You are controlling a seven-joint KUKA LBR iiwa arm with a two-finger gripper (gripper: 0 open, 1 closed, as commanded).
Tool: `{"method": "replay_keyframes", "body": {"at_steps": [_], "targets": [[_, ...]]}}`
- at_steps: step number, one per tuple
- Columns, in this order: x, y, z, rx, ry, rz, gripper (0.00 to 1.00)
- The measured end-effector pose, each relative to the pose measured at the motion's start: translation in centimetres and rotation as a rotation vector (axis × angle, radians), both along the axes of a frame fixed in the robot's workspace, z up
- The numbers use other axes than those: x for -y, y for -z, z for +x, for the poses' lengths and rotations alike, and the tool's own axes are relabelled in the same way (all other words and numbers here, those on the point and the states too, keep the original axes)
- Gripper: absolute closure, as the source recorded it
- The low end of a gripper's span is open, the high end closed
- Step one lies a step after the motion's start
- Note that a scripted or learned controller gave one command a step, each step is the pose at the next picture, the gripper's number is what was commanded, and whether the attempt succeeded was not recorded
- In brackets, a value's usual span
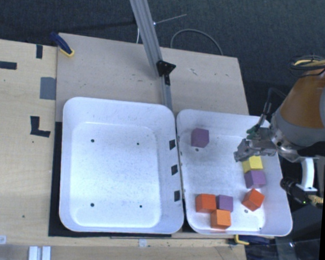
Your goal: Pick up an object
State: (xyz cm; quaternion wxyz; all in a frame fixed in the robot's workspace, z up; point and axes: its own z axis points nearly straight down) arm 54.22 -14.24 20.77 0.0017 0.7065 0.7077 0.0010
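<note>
Several small blocks lie in the right bin (273, 221). A purple block (199, 138) sits alone near its far left. By the right wall, a yellow block (255, 163), a purple block (255, 178) and an orange block (252, 199) form a line. At the front, an orange block (205, 202), a purple block (224, 203) and another orange block (220, 218) cluster together. My gripper (250, 150) hangs low over the right bin, just above and left of the yellow block, partly covering its far edge.
The left bin (70, 147) stands beside the right one, with a raised rim between them. A slanted metal bar (151, 38) crosses the bench behind the bins. The grey and orange arm (305, 111) reaches in over the right bin's right wall.
</note>
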Motion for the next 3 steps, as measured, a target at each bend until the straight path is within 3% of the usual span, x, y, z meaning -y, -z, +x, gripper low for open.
{"method": "replay_keyframes", "body": {"at_steps": [3], "targets": [[-16.1, -2.0, -2.4, -0.005, -0.006, 0.003, 1.0]]}}
